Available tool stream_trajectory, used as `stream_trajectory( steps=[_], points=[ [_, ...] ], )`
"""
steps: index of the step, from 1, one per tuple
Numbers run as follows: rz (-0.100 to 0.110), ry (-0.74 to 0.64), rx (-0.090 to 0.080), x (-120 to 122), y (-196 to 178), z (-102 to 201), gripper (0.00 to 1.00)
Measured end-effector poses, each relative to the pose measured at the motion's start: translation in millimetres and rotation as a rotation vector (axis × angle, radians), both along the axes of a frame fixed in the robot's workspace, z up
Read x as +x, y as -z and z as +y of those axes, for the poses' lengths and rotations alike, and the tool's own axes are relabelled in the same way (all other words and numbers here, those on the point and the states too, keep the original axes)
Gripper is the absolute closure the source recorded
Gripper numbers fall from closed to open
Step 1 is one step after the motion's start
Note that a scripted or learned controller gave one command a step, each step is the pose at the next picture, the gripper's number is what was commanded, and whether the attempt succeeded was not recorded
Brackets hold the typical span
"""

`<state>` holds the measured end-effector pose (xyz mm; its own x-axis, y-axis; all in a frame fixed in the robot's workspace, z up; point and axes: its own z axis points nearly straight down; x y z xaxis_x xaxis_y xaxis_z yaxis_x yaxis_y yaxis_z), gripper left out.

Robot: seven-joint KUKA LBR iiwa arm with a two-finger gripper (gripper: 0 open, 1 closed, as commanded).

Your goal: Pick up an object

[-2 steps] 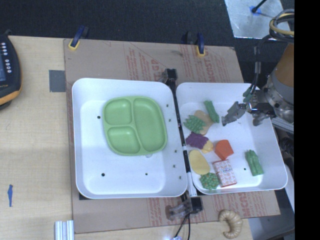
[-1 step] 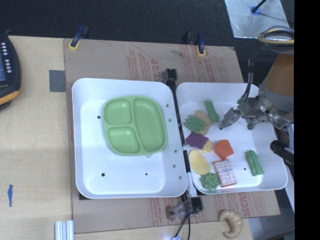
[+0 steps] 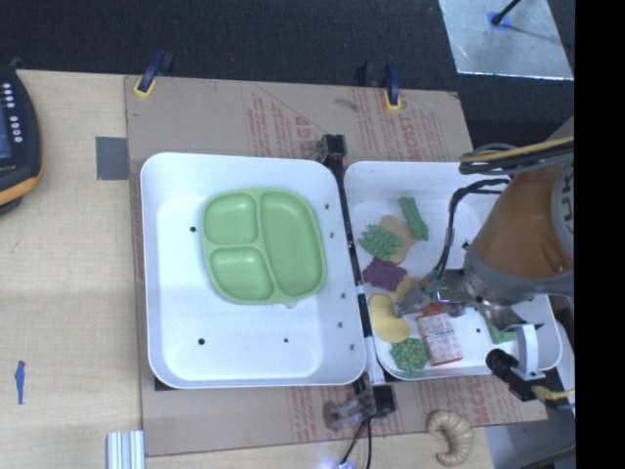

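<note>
Claw (image 3: pixel 427 296) hovers low in the right bin (image 3: pixel 371 179); finger state — cannot tell. Purple toy (image 3: pixel 384 274) just left, yellow piece (image 3: pixel 389 322) below: centre on one, descend straight.

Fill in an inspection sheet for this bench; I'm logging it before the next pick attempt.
Surface: cardboard sheet on a wooden bench, two white bins.
Job's things: toy foods in the right bin: green pod, purple piece, yellow piece, red-labelled box.
Clutter: green plate in the left bin; croissant outside the bins.
Hand: low over the toys, fingers unclear.
Cables: black cable along the arm.
Surroundings: clamps, pendant.
</note>
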<state>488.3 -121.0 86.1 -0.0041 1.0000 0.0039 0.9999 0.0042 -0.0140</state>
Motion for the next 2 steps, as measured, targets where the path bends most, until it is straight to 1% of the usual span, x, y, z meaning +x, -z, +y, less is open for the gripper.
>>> stream_trajectory(
  steps=[1, 2],
  points=[
    [-0.008, -0.003, -0.004, 3, -16, -3, 1.00],
    [-0.025, -0.010, -0.002, 77, -112, 70, 1.00]
  ],
)
